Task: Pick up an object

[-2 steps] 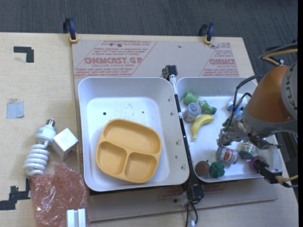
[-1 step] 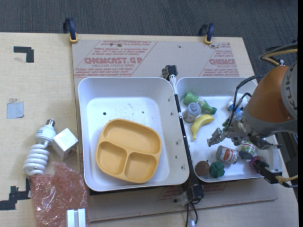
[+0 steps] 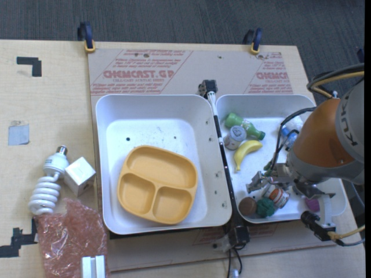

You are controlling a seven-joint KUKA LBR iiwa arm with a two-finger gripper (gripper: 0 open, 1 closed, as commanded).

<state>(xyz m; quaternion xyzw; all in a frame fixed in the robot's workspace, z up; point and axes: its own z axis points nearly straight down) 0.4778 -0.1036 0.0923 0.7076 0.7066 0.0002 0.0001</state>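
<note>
The right bin holds several small objects. A yellow banana lies near its left wall, with a green toy and a round grey cap just behind it. Along the front edge sit a brown ball, a dark green lump, an orange-and-white ball and a pink piece. My gripper hangs low over the front of this bin, right above the orange-and-white ball and the green lump. The grey and orange wrist hides the bin's right part.
The left bin carries a yellow divided tray. On the bench to the left lie a spiral light bulb, a white cube and a pinkish mesh bag. Cables loop at the right edge.
</note>
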